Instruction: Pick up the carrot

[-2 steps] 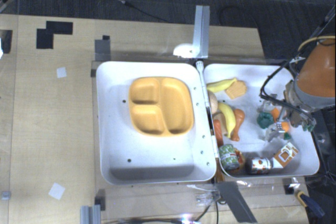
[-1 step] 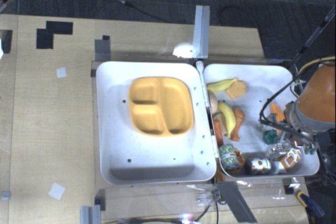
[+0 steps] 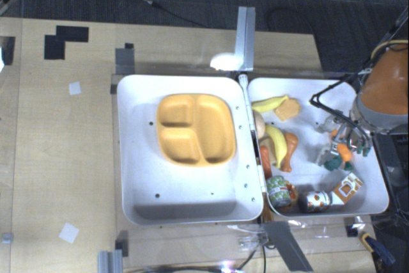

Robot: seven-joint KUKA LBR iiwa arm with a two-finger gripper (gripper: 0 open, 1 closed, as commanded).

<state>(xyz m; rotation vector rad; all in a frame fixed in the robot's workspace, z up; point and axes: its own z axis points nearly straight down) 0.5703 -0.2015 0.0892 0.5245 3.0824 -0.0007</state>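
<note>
The carrot (image 3: 344,152) is a small orange toy with a green leafy top (image 3: 334,164), in the right part of the right bin (image 3: 377,198). My gripper (image 3: 344,145) reaches in from the right, below the orange-banded wrist (image 3: 385,86). It sits right over the carrot's orange body. The fingers look shut on the carrot, with the green top sticking out to the lower left. I cannot tell whether the carrot rests on the bin floor or is just off it.
In the right bin lie two bananas (image 3: 268,102) (image 3: 276,140), a cracker (image 3: 287,110), an orange drumstick (image 3: 289,150), a green jar (image 3: 280,192), a tin can (image 3: 314,200) and a small carton (image 3: 348,187). The left bin (image 3: 137,156) bears a yellow divided plate (image 3: 195,128).
</note>
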